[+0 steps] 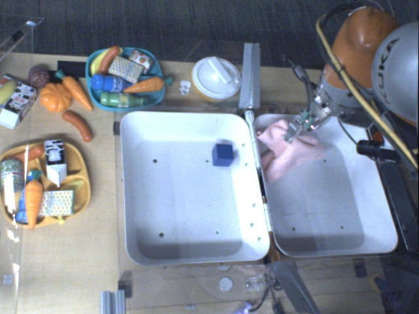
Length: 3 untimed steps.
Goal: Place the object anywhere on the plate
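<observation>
A small blue cube (223, 154) lies in the left white bin (163, 241), toward its far right side. A crumpled pink cloth (288, 150) rests in the far left corner of the right white bin (340, 234). My gripper (301, 127) hangs at the cloth's far edge, right over it or touching it; I cannot tell which. A round white plate with a yellowish rim (217, 78) sits on the bench beyond the bins, just past the left bin's far right corner.
A blue bowl of toy food (124, 80) stands at the back left, and a yellow tray of toy food (42, 185) sits at the left edge. Loose toy vegetables (65, 100) lie between them. A grey metal bracket (248, 77) rises beside the plate.
</observation>
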### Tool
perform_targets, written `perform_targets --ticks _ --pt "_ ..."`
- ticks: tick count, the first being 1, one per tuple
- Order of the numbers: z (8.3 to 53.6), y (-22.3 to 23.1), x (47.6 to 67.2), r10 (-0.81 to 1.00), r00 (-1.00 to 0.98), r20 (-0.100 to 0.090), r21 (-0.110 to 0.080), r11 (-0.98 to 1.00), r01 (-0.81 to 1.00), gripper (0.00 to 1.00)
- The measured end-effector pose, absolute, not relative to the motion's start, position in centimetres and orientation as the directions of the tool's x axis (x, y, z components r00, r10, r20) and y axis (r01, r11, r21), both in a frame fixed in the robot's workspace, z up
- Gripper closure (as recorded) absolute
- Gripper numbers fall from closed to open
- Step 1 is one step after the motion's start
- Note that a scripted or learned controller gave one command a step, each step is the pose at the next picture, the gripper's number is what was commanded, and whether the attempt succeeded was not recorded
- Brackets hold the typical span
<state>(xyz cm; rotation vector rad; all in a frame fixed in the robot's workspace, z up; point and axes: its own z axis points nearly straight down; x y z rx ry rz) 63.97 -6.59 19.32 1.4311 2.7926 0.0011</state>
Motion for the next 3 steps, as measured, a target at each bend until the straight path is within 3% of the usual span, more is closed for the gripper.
perform_targets --ticks 1,2,3 --pt "22.6 -6.4 64.2 0.808 -0.590 -0.004 0.005 0.590 0.808 1.00" --pt "23.7 -1.4 63.8 0.510 -0.860 -0.005 0.004 0.860 0.510 1.00" --pt "24.3 3.2 63.2 0.132 -0.991 -0.006 0.003 0.991 0.132 1.00"
